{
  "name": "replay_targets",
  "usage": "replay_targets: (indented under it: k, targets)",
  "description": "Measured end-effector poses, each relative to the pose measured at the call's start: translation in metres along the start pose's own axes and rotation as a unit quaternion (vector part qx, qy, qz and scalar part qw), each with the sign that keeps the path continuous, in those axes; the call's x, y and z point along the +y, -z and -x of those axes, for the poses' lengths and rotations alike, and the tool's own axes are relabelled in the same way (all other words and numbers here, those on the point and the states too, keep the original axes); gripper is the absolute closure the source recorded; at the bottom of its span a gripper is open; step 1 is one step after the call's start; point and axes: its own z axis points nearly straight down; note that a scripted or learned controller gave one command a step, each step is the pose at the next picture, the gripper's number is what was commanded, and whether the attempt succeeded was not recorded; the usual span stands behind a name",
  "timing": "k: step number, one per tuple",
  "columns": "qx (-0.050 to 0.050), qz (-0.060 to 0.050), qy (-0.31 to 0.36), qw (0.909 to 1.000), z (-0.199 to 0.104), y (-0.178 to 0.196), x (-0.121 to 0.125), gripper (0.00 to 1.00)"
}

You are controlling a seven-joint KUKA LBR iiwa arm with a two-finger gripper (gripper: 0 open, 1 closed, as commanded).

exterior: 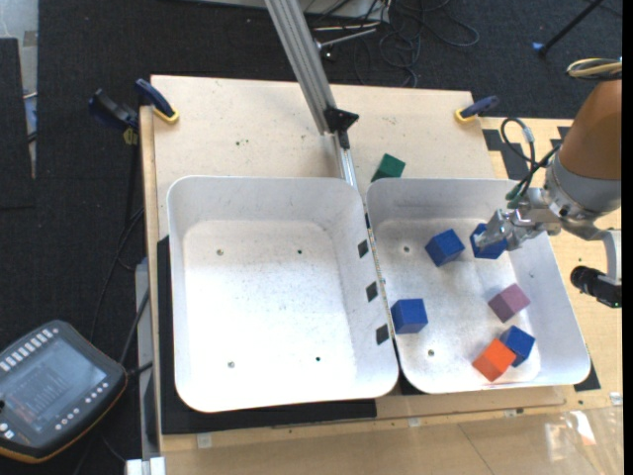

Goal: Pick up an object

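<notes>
Four blue blocks are seen in the right bin (554,295); one blue block (488,245), at two o'clock there, is gripped between the claw (492,237) fingers, apparently for lifting.

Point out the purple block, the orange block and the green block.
purple block (508,302), camera view, middle of its top face.
orange block (494,360), camera view, middle of its top face.
green block (390,167), camera view, its visible top.
</notes>
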Motion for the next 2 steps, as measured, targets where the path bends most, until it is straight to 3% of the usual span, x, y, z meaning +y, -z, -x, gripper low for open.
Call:
replay_targets:
  k: [1,2]
  targets:
    - [0.000,0.001,0.000,1.0000,0.000,0.049,0.001,1.00]
    - [0.002,-0.001,0.003,1.0000,-0.046,0.057,0.007,1.00]
